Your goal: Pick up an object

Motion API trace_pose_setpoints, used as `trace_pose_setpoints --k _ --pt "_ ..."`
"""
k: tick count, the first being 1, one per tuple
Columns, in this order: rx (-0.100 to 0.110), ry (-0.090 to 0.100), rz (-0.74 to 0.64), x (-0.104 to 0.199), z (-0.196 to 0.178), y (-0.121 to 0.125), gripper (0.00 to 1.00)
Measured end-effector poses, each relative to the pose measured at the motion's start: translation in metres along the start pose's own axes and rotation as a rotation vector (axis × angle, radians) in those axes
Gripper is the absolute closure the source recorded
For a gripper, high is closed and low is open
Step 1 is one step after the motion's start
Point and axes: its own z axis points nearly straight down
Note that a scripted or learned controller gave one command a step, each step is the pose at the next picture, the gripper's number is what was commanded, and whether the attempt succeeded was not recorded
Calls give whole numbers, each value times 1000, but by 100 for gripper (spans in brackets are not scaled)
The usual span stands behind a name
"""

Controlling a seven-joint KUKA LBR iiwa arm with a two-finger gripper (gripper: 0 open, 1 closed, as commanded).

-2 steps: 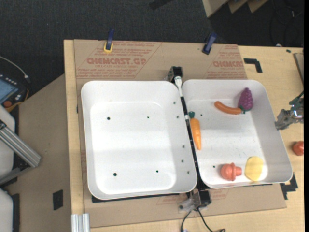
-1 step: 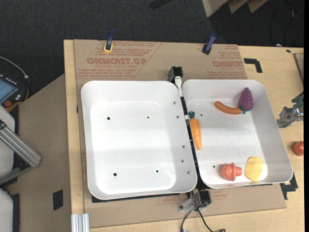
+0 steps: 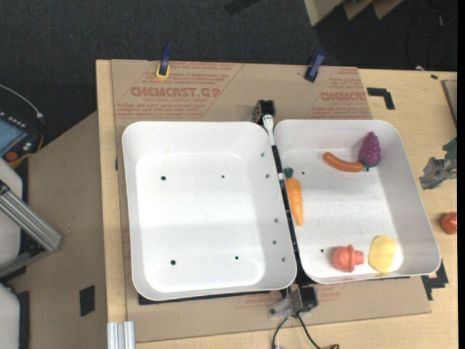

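Two white bins sit side by side on a cardboard-covered bench [image 3: 218,86]. The left bin [image 3: 145,267] has small dark holes in its floor. In the right bin [image 3: 410,195], a carrot [image 3: 293,201] lies along the left wall by the divider; a chili [image 3: 342,163] lies near the far wall, touching a purple grape bunch [image 3: 370,150] at its right end. A red toy [image 3: 346,257] and a yellow lemon [image 3: 383,253] rest just beside each other at the near wall. The gripper [image 3: 436,169] sits at the right edge, outside the bin; its jaw state cannot be told.
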Motion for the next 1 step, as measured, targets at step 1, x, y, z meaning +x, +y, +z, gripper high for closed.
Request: trace_pose_setpoints --k 1 --pt "-3 -3 -1 0 -10 1 100"
